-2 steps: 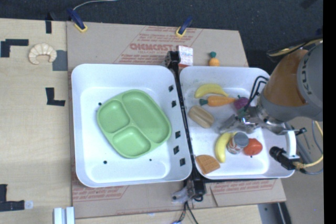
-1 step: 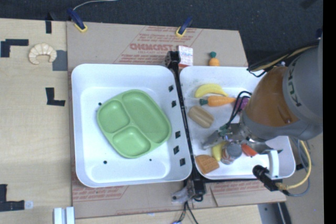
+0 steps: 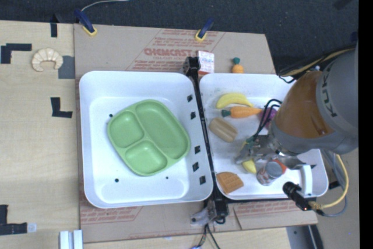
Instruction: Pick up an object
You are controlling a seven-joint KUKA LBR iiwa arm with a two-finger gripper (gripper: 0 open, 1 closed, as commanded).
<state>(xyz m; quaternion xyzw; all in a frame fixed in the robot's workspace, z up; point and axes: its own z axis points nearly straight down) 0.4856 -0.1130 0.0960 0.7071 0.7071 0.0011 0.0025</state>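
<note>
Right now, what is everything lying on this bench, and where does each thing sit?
Bins: two, white, side by side on the cardboard.
Divided plate: one, green, in the left bin.
Banana: one, yellow, top of the right bin.
Carrot: one, orange, just below the banana.
Bread roll: one, tan, left part of the right bin.
Wedge: one, orange-brown, bottom of the right bin.
Croissant: one, beige, on the bench far left.
Small carton: one, white and red, above the bins.
Clamps: two, yellow and blue, at the cardboard's top edge.
Arm: one, grey and orange, over the right bin.
</note>
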